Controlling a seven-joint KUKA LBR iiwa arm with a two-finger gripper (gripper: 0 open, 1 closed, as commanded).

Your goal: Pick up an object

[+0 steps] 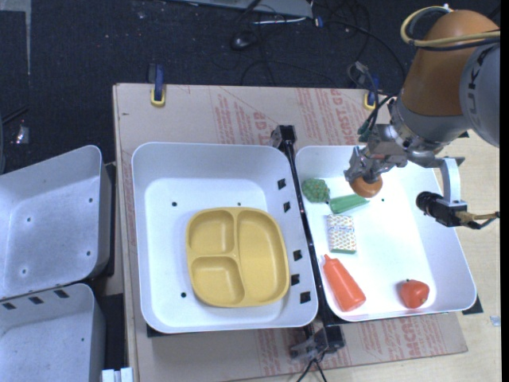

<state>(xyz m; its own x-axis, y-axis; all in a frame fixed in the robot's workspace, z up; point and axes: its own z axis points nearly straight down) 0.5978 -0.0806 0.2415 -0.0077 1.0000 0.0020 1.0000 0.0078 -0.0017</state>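
A small round orange fruit with a darker, brownish top sits in the upper left part of the right bin, right of centre in the frame, clamped between the fingers of the tool, which reaches in from the upper right. Just below it lies a green wedge, with a bumpy green ball to its left. Further down are a speckled sponge, an orange bottle and a red tomato. The left bin holds a yellow divided plate.
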